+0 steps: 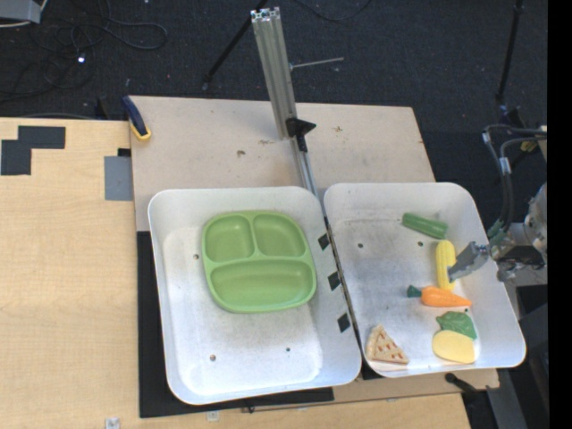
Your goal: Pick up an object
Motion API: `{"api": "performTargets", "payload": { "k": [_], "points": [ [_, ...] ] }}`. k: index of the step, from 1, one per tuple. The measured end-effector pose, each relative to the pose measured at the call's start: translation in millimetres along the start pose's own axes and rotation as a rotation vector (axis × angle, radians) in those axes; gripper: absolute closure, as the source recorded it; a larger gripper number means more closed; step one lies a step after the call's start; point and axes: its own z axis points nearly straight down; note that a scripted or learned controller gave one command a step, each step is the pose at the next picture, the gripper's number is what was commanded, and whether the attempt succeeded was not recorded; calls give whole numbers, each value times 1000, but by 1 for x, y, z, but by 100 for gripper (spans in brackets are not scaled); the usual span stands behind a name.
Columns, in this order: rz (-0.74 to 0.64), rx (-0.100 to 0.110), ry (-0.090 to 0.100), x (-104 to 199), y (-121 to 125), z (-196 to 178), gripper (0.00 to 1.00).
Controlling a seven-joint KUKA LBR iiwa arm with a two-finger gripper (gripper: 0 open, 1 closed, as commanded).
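Observation:
The right bin holds several toy foods. A green cucumber lies toward the back, with a yellow corn cob just in front of it. An orange carrot lies below the corn. A green leafy piece rests against a yellow lemon at the front right. A tan waffle wedge sits at the front. My gripper reaches in over the bin's right rim, right beside the corn cob and just above the carrot.
The left bin carries a green divided plate. A metal post rises behind the bins. A wooden bench top lies to the left. The arm's wrist stands at the right bin's edge.

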Motion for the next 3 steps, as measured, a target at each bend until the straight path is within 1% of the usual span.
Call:
{"api": "performTargets", "payload": {
  "k": [1, 2, 3],
  "points": [
    [-1, 5, 2, 11, 2, 53, 0],
    [0, 6, 2, 12, 2, 118, 0],
    [0, -3, 0, 15, 6, 177, 0]
  ]
}}
